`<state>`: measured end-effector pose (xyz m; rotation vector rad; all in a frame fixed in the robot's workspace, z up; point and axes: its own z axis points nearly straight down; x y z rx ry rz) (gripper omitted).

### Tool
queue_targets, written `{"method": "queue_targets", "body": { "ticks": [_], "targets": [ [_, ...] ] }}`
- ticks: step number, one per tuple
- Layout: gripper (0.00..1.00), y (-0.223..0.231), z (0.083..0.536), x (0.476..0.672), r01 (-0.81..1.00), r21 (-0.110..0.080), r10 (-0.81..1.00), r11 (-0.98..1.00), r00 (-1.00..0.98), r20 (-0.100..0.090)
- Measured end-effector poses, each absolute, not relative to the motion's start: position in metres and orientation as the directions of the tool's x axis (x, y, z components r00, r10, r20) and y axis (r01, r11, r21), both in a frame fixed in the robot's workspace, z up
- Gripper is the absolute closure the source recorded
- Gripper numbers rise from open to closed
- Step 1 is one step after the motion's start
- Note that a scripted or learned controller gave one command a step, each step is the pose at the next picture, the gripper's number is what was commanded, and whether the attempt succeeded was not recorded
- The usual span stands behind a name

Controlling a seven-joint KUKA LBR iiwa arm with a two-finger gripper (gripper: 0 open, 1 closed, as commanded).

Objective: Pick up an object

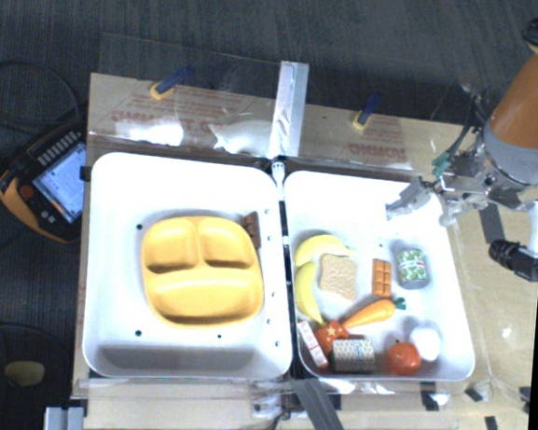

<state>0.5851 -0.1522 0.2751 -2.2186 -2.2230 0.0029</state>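
A: Where is the gripper (430, 197) placed?

B: It is seen above the right bin's (364, 197) far right corner, over bare white floor. Nothing is held; whether it is wide or narrow cannot be told.

A: And the objects?

B: They are heaped toward the near edge. The carrot (370, 313) lies nearer the viewer and slightly left of the gripper, its long axis slanted.

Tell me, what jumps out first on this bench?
A big yellow divided tray lies in the left bin. The right bin holds a heap of toy food, with a banana and carrot. Above its far right corner hangs the arm's gripper.
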Motion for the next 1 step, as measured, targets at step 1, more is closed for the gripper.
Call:
{"method": "queue_targets", "body": {
  "ticks": [1],
  "targets": [
    [0.00,-0.1658,0.1876,0.5365,0.999,-0.003,0.999,-0.033,0.033,0.000]
  ]
}}
